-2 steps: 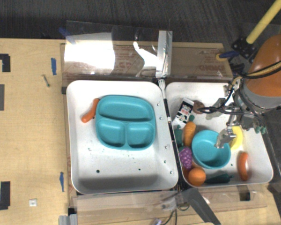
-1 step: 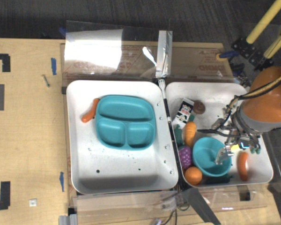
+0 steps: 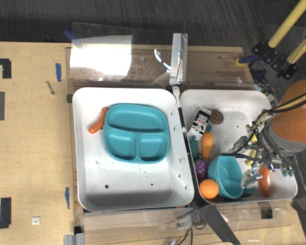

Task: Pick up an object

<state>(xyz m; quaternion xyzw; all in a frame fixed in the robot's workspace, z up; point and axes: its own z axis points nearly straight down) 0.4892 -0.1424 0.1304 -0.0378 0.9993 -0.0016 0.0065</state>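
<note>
Down in right bin, near its right wall: claw low among clutter, wires across it; can't tell its state, nothing seen gripped. Just beside, to view's left: teal cup on its side; to right, small orange piece. Farther out: orange ball, purple grapes, carrot-like item, brown disc. Left bin: teal divided plate, orange sausage shape. Step, prob.: reach/descent for pick. Next needs closing on one item, then straight lift. Arm in from right, wrist pointing down.

You see a smooth matt teal plastic divided plate in a glossy white bin on a matt wooden bench.
</note>
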